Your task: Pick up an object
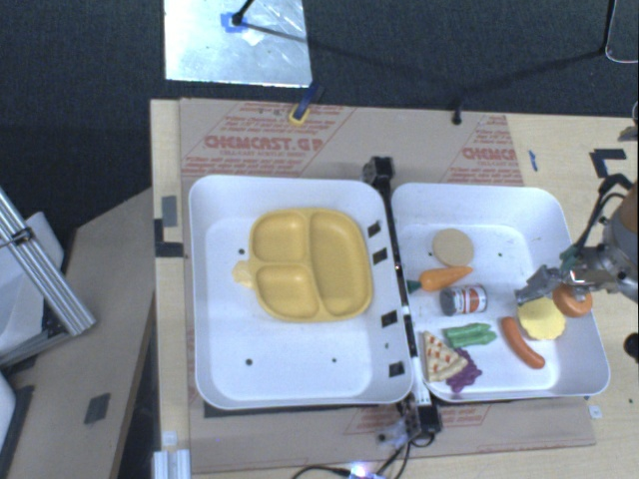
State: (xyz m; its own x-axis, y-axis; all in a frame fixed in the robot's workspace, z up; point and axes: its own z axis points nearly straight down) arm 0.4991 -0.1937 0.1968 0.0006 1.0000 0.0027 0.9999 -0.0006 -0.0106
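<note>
Bins number two; one yellow tray, one can.

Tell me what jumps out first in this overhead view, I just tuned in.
The yellow divided tray stands out, lying in the middle of the left bin. The right bin holds a scatter of toy food: a carrot, a small can, a sausage. The gripper hangs over that bin's right side.

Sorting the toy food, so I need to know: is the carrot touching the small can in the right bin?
Apart. The camera view shows a strip of white bin floor between the carrot and the can below it.
</note>
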